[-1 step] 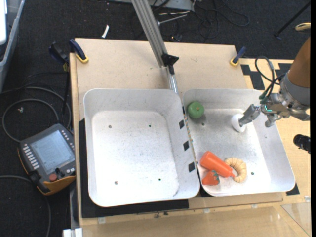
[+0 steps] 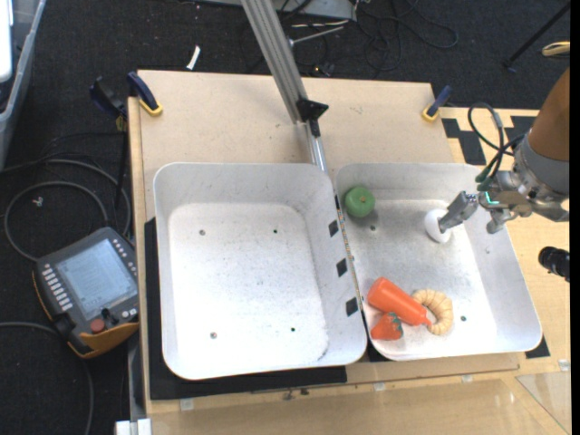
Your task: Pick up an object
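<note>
In the right bin (image 2: 507,270) lie a green ball (image 2: 360,201) near its back left corner, a small white round object (image 2: 438,226) toward the back, and at the front an orange carrot (image 2: 399,301), a small red piece (image 2: 387,328) and a beige curved piece (image 2: 439,312). My gripper (image 2: 478,216) hangs over the bin's back right part, open. One of its fingers (image 2: 459,210) points down at the white object and its tip is right by it. Nothing sits between the fingers.
The left bin (image 2: 181,188) lies beside the right one, sharing a raised middle edge with black markers. A slanted metal rail (image 2: 276,53) runs from the back to the bins' junction. Yellow clamps mark the bench's back corners.
</note>
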You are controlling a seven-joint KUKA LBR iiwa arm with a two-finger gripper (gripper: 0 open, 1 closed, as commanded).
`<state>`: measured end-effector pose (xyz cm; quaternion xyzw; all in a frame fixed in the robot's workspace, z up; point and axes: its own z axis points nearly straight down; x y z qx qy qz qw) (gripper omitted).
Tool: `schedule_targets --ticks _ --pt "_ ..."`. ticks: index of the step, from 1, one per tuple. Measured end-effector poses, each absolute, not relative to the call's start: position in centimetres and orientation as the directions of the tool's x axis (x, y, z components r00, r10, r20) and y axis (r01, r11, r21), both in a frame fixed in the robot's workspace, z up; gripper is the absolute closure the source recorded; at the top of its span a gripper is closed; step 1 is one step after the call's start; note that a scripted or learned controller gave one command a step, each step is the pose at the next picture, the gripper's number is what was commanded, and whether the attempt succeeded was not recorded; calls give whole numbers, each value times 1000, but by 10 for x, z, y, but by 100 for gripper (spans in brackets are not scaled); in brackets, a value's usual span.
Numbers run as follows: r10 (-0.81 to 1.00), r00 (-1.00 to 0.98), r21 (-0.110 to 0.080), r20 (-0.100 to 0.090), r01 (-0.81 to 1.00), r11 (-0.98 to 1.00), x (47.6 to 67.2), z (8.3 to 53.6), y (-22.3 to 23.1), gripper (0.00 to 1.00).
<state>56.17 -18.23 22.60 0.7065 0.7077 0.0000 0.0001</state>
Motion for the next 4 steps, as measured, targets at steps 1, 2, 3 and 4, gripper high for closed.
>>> schedule_targets --ticks 1,2,3,4 --pt "1000 1 -5 1 1000 -1 553 173 -175 0" --pt "1000 1 -5 1 1000 -1 549 128 -170 0" --pt "1000 1 1 0 1000 -1 549 95 -170 0" --pt "1000 2 3 0 1000 -2 550 106 -170 100"
